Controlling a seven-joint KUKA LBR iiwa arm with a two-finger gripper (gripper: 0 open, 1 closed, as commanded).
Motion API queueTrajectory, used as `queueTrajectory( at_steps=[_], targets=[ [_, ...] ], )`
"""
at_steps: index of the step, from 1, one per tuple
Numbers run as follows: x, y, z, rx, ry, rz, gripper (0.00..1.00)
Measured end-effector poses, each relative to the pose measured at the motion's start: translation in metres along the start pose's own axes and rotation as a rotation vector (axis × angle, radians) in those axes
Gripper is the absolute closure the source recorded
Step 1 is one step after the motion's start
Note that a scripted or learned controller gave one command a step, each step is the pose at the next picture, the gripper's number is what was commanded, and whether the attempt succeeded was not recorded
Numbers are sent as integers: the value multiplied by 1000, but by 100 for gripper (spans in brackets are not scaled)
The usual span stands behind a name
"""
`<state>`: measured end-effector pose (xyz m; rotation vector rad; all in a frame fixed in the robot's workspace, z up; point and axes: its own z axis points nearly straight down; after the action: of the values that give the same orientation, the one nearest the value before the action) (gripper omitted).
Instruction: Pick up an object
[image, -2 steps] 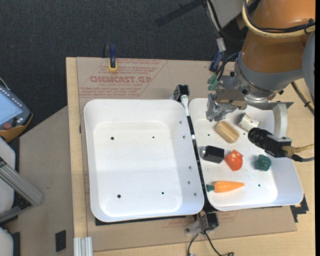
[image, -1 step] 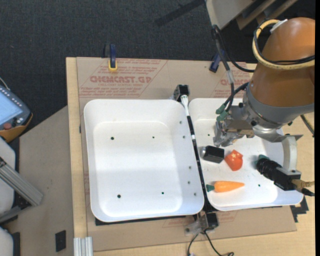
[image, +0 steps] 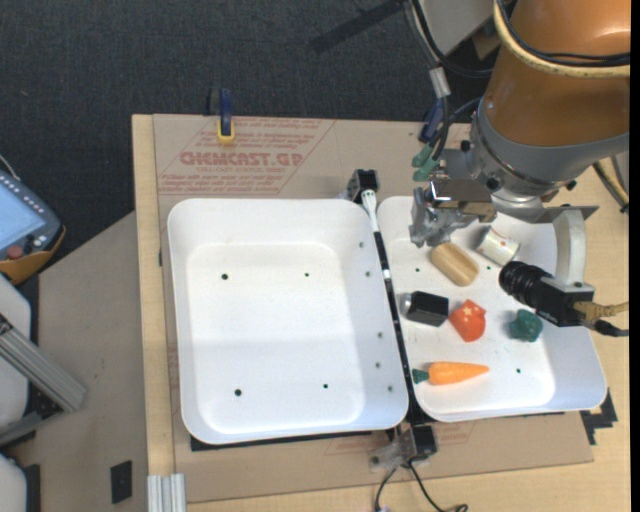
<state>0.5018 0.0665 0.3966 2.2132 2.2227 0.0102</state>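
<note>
My gripper (image: 431, 226) hangs over the far left part of the right bin (image: 570, 385). Nothing is visibly held in it. A tan wooden block (image: 454, 265) lies just in front of it to the right. Nearer the front sit a small black block (image: 427, 307), a red toy vegetable (image: 468, 320) and a dark green piece (image: 524, 325). An orange carrot (image: 456, 373) lies closest to the bin's front edge. The arm hides the far right of this bin.
The left bin (image: 190, 300) adjoins the right one along a shared rim (image: 385, 290), with a black clip (image: 362, 185) at its far end. Both stand on a cardboard sheet (image: 250, 155) with a blue and yellow clamp (image: 224, 115) at the back.
</note>
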Motion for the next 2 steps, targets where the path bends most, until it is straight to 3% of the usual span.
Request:
queueTrajectory(
  at_steps=[1, 2],
  targets=[
    [-22, -24, 31, 13, -2, 7, 100],
    [9, -21, 38, 11, -1, 1, 100]
  ],
)
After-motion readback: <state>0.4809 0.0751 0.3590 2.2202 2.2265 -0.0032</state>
